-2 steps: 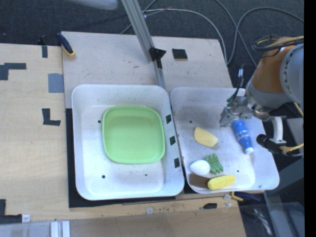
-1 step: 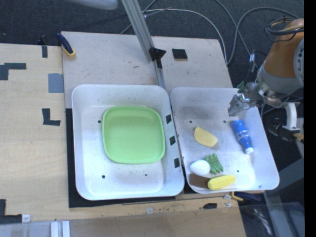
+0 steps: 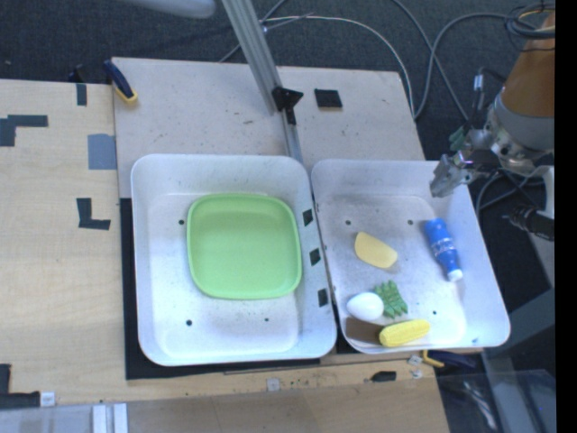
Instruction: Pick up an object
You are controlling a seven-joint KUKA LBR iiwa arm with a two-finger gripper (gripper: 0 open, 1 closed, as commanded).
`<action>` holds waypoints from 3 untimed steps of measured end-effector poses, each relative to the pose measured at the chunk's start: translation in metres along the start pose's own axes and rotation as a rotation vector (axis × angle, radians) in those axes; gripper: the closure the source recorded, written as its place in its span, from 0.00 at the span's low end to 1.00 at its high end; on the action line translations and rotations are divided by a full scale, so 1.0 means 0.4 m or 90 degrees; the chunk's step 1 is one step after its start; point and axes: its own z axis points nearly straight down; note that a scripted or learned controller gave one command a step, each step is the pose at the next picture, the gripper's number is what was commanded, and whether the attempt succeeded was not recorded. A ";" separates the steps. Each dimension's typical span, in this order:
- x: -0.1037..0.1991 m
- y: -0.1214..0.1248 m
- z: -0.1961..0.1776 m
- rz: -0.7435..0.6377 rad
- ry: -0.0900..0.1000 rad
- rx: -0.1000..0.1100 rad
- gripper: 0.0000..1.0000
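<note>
- Right bin (image 3: 478,242): I take this as my landmark; it sits just beside the left bin (image 3: 149,242), their inner walls touching.
- Gripper (image 3: 444,177): I see it over the right bin's far right rim, at the end of the arm (image 3: 527,88); nothing shows between its fingers, and I cannot tell whether the jaws are apart or together.
- Blue bottle (image 3: 442,247): lies in the right bin, along its right side, nearest the gripper.
- Yellow lump (image 3: 375,250): near the bin's middle.
- White egg (image 3: 365,306), green piece (image 3: 391,298): touching, toward the near wall.
- Corn (image 3: 404,333): against the near wall.
- Green plate (image 3: 243,246): flat in the left bin.
</note>
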 end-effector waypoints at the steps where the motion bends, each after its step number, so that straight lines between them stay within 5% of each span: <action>1: 0.138 -0.022 -0.016 -0.003 0.001 0.002 1.00; 3: 0.396 -0.076 0.007 -0.002 0.001 0.003 1.00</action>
